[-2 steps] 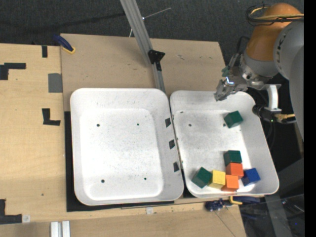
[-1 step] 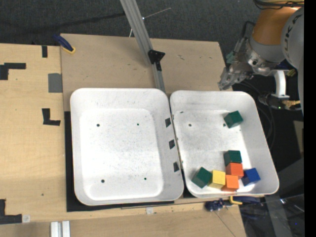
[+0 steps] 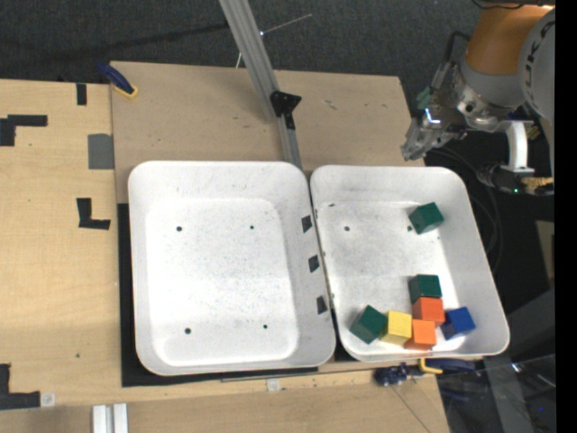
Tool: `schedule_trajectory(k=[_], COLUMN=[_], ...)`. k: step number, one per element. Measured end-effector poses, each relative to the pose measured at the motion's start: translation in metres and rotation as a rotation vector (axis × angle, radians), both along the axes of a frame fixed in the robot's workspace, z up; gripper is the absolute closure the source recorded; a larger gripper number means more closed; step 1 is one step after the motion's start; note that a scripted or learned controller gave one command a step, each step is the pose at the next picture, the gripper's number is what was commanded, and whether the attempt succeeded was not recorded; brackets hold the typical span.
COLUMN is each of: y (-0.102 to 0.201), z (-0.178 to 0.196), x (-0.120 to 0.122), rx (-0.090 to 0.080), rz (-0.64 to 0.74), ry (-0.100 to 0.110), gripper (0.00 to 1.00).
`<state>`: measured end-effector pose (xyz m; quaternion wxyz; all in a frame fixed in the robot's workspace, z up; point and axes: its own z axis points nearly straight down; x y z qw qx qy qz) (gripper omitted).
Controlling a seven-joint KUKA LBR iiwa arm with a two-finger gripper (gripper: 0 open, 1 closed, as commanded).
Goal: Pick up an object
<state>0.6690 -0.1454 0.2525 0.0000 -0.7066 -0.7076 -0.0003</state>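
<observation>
Worktop (image 3: 198, 106): light plywood panels with black tape marks (image 3: 86, 212) along the left side. Dark carpet floor (image 3: 117, 12) lies behind it. A slanted aluminium post (image 3: 257, 52) crosses the worktop. Cables (image 3: 518, 242) hang beside the right edge

You see matt, speckled white plastic bins (image 3: 221, 188); a pale wood-grain bench (image 3: 54, 269); a brushed metal strut (image 3: 248, 34).

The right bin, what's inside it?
The right bin holds seven blocks: one green block alone near the top, and a cluster at the bottom of two green, two orange, one yellow, one blue. Anything beneath them is covered.
</observation>
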Motion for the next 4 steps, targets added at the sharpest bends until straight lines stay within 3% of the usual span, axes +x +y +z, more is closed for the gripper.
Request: schedule_trajectory(k=[1,3,4], y=[0.055,0.174,0.234], z=[-0.002,-0.016,-0.011], x=[-0.019,-0.019,-0.036], rx=[0.001,0.001,0.002], rz=[0.004,0.006,0.007], ry=[0.003,0.003,0.003], gripper=[1.0,1.0,1.0])
